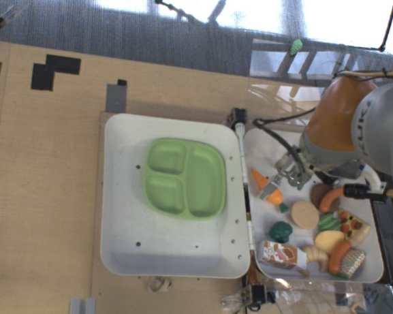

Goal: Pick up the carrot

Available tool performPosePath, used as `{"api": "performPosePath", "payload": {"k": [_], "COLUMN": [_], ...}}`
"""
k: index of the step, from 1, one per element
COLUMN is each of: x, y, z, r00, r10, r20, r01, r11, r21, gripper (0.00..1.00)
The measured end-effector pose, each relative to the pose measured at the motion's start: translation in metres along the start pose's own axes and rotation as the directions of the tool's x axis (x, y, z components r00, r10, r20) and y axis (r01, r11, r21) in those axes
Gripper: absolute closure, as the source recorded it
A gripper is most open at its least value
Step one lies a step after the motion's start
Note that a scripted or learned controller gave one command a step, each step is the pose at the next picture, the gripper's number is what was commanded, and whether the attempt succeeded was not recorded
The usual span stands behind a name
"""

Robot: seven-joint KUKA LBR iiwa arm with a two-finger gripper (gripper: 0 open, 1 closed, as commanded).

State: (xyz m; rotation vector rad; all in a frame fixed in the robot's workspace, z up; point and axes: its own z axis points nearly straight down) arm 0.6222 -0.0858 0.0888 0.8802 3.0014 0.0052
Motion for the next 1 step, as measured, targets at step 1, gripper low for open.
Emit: {"api": "performPosePath", "payload": {"k": [1], "x": [-0.0022], "y": [0.0038], "z": [-0.0142], "r00": [1.000], "r10": [-0.008], "r20": [0.009], "r01": [0.008], "r11": [1.000], "r21": [-0.006], "gripper": [1.00]}}
